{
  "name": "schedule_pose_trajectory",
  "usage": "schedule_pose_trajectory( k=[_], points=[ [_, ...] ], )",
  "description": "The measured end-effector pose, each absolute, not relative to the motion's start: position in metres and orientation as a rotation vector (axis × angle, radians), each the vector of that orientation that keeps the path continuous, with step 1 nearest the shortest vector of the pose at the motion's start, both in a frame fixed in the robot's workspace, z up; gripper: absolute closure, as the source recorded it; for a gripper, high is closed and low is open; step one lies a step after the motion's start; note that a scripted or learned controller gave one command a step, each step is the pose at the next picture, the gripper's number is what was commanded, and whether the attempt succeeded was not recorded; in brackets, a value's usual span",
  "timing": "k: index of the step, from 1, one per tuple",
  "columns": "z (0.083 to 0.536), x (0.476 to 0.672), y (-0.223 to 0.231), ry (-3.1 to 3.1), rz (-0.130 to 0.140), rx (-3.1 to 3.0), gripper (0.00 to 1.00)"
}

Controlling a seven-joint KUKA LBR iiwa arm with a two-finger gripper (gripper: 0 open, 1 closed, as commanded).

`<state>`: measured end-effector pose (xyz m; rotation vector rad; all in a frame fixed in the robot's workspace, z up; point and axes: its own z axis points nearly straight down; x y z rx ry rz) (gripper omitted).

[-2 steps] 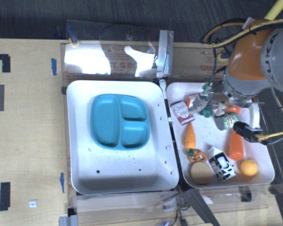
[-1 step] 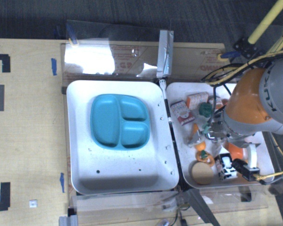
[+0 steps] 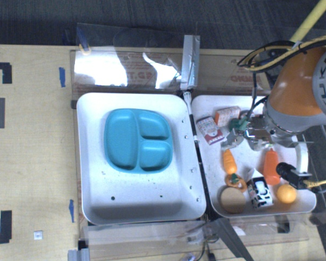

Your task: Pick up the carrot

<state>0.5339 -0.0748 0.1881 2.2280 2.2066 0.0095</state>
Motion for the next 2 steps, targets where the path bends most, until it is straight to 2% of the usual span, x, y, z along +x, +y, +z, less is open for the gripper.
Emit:
schedule_pose_trajectory(
  k=[1,2],
  points=[
    [0.116,0.539,-0.143,2.317,-0.007,2.129,0.0],
    [0.088,0.541,-0.096,2.468,0.001,1.932,0.0]
  ],
)
